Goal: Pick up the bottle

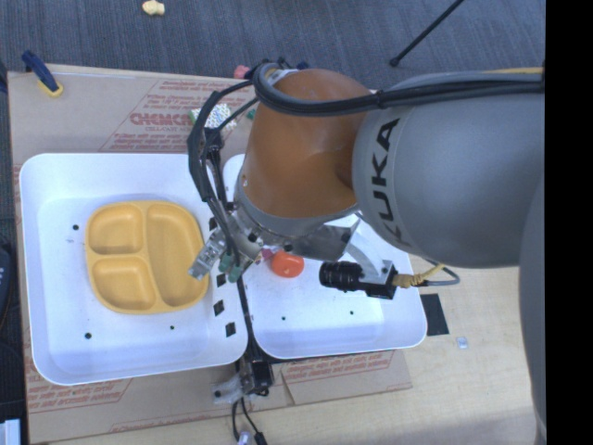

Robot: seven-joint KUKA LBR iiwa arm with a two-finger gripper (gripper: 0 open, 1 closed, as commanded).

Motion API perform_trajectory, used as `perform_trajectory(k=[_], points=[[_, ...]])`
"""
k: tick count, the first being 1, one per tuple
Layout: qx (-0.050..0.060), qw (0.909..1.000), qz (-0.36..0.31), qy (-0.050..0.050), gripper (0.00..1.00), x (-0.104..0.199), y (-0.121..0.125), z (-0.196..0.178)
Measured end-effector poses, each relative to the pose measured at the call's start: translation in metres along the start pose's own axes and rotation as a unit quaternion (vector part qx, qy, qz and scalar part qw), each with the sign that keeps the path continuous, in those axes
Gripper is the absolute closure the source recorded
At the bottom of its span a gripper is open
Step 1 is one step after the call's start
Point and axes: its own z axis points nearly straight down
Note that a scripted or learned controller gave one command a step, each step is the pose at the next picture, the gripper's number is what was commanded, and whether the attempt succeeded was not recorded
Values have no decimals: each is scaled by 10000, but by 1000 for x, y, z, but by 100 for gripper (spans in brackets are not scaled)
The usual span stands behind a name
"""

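You have two shallow white bins, a left bin (pixel 37 248) and a right bin (pixel 371 332), lying side by side on one sheet of brown cardboard (pixel 139 109). In the left bin sits one yellow plastic plate (pixel 144 253) with three compartments. One grey robot arm (pixel 454 174) with an orange band reaches in from the right and covers most of the right bin.

In the right bin, just beside the gripper, you can see one small round orange-red thing (pixel 285 264). It may be the bottle's cap, but whatever lies below or behind it is hidden under the wrist, so you cannot be sure.

The metal two-finger gripper (pixel 211 260) sits low over the seam between the two bins, close to the plate's right edge. You cannot tell how far it is open or whether it has hold of anything.

On the grey carpet beyond the bench lies one small yellow bit (pixel 153 7). One blue-and-yellow clamp (pixel 42 72) sits at the cardboard's far left corner.

The arm reads "KUKA". Red print on the cardboard starts "CHEMC" and is then cut off by cables. The smaller lines are too fine to read.
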Motion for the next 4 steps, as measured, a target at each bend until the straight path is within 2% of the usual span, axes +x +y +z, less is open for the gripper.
perform_trajectory(k=[1,2,3,4], points=[[-7,9988,-497,-6,100,33,39,1],[-4,9987,-514,-8,100,33,40,-9],[-9,9813,-1923,-10,100,77,91,2],[-7,9810,-1939,-15,100,77,92,-8]])
